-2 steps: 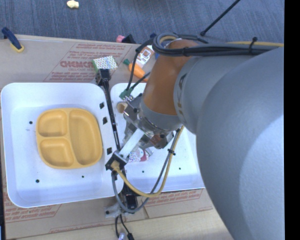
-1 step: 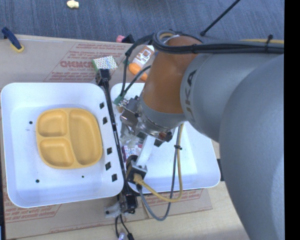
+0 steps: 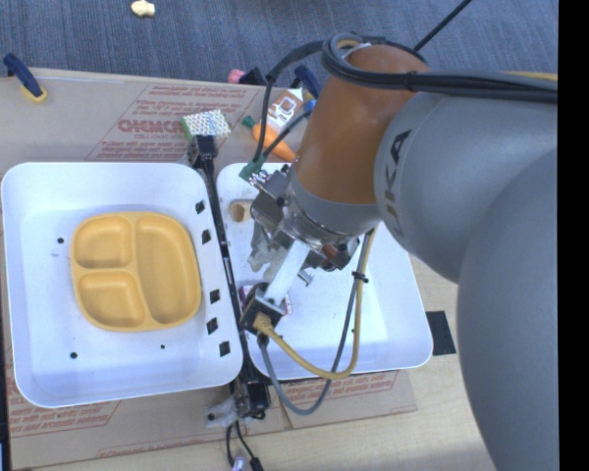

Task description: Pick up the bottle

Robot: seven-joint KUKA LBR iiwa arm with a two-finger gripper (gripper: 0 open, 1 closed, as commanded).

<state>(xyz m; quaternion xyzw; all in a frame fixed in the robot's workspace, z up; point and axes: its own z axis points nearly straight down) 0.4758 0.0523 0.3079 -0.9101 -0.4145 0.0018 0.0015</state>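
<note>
The shallow white left bin (image 3: 25,263) holds a yellow three-compartment plastic plate (image 3: 134,270). In the shallow white right bin (image 3: 398,312), the two-finger gripper (image 3: 263,256) hangs near the inner wall; whether it is spread or closed cannot be told. What appears to be the orange-and-white bottle (image 3: 285,108) lies beyond the gripper at the far rim. The wrist partly hides it, and its long axis is unclear.

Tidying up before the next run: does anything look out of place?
A small yellow scrap lies on the carpet, off the bench. The yellow tray sits flat in the left bin.

Fixed overhead camera, slanting down on bins (image 3: 25,361)
</note>
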